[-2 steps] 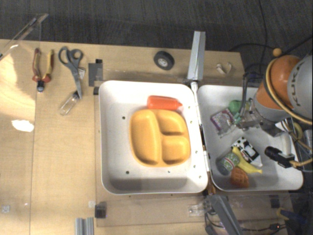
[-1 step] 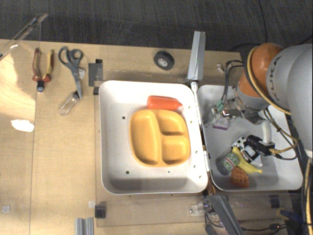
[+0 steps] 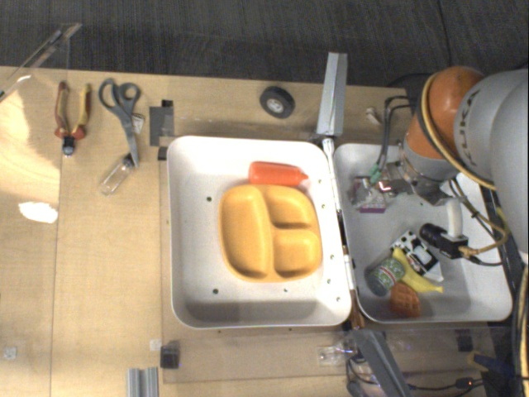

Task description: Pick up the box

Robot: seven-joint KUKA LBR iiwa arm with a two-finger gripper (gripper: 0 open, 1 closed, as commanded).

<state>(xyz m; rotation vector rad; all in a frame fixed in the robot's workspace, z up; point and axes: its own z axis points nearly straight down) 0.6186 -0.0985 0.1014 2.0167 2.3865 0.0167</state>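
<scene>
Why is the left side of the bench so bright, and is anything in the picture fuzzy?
Camera view: glare washes out the bench at far left, near the pliers; the left bin is evenly lit, with a soft shadow under the yellow tray; the small things in the right bin, below the arm, are too blurred to name surely.

A pale wooden bench point(image 3: 91, 263) meets dark grey carpet point(image 3: 207, 19) along its far edge; glare brightens its left edge.
</scene>
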